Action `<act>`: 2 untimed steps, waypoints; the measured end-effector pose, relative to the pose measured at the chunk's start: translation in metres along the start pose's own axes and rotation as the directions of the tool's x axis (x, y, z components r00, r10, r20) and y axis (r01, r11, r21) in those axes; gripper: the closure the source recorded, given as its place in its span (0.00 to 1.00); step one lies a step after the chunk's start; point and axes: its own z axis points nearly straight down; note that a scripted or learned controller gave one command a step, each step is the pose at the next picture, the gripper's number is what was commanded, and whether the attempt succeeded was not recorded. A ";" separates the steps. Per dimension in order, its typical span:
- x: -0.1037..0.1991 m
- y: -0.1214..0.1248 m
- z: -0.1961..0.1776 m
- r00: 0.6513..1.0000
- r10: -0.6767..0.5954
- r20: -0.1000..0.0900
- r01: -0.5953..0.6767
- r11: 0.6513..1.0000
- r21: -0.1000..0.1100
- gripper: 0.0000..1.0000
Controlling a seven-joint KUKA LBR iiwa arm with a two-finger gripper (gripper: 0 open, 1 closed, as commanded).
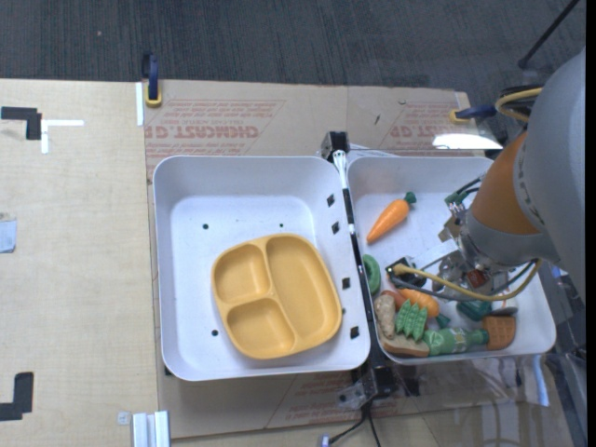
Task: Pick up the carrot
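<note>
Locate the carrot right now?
The carrot lies in the right bin, upper left part, near the divider between the bins, apart from the toy food pile below it.

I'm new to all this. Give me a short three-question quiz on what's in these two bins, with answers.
1. True or false: the carrot lies in the same bin as the yellow plate.
2. Multiple choice: where does the carrot lie among the toy food?
A. buried in the heap
B. apart from it, toward the bin's far end
C. on the plate
3. Fill in: the plate has ___ compartments.

Key
1. False. The plate sits in the left bin; the carrot is in the right one.
2. B. It lies alone on bare white floor, with the heap at the near end.
3. Three.
</note>
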 end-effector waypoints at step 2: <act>0.070 -0.033 -0.072 0.998 -0.068 0.001 0.068 0.998 -0.001 0.00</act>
